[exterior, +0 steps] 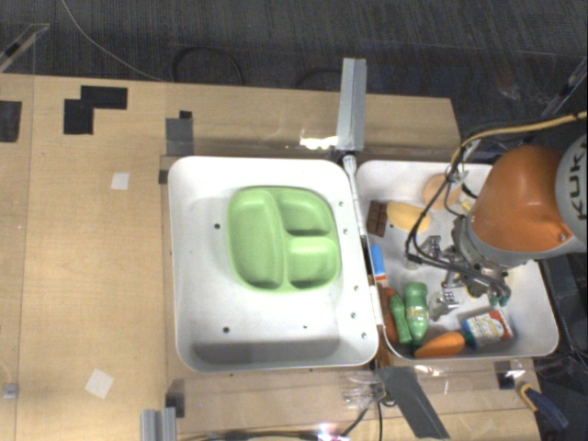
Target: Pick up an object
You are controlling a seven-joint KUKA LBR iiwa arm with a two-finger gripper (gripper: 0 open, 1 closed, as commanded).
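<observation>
The right bin (548, 312) holds several small objects. A green bottle (416, 305) lies near its front left, beside a thinner green item (401, 323) and a red piece (390, 301). An orange carrot (439, 344) lies along the front wall, and a small red, white and blue carton (487, 329) sits to its right. My gripper (455, 292) hangs low over the bin's middle, just right of the green bottle and above the carton. The arm's orange band (519, 205) hides the bin's right middle.
A brown block (377, 217), a pale yellow item (407, 215) and a tan round piece (439, 189) lie at the right bin's back. A blue strip (377, 263) lies along its left wall. The left bin (197, 246) holds a green divided plate (280, 237).
</observation>
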